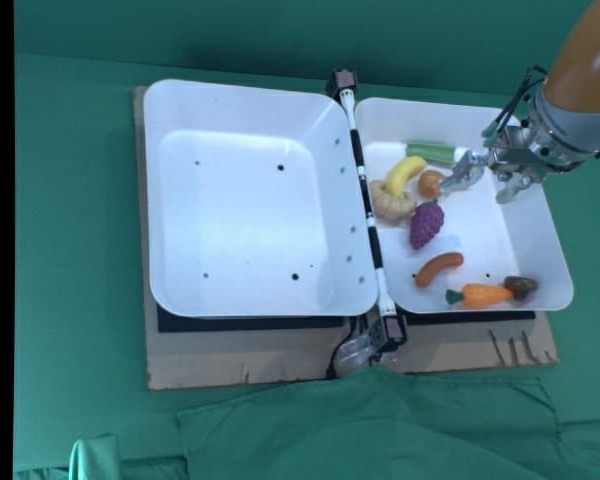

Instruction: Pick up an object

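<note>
The right bin holds several toy foods. A green cucumber lies at the back, with a yellow banana and a small orange fruit just in front of it. A tan gourd and purple grapes sit near the divider. A sausage, a carrot and a brown piece lie toward the front. My gripper hangs over the bin's back right, just right of the orange fruit. It is open, with nothing between its fingers.
The left bin stands beside the right one, split from it by a black-and-white divider bar. Both bins rest on a cardboard sheet over green cloth. The arm's orange band rises at the top right.
</note>
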Controlling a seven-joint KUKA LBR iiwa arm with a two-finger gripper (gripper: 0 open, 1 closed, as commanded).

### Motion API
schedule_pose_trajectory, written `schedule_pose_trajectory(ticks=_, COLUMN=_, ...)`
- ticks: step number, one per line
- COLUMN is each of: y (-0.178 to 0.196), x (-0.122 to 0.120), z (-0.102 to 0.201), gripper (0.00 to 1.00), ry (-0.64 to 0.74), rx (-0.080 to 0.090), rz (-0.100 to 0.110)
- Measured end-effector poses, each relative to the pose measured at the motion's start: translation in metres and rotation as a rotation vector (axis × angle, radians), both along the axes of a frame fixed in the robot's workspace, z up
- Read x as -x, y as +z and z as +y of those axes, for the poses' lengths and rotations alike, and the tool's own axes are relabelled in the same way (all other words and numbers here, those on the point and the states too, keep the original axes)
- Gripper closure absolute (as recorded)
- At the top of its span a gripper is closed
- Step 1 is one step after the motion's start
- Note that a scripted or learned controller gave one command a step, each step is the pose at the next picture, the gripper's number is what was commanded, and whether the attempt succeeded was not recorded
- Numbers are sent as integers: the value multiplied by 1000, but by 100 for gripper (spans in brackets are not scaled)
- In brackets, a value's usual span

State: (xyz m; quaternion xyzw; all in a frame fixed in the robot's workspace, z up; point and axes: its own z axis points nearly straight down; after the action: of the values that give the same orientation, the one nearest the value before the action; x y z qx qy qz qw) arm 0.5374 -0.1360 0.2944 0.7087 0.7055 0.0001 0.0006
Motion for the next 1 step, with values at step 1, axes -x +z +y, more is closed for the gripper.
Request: schedule_pose_trajectory(ticks=1, y=6, x=-6, z=-3, gripper=0, ry=2, rx=2, rz=-5)
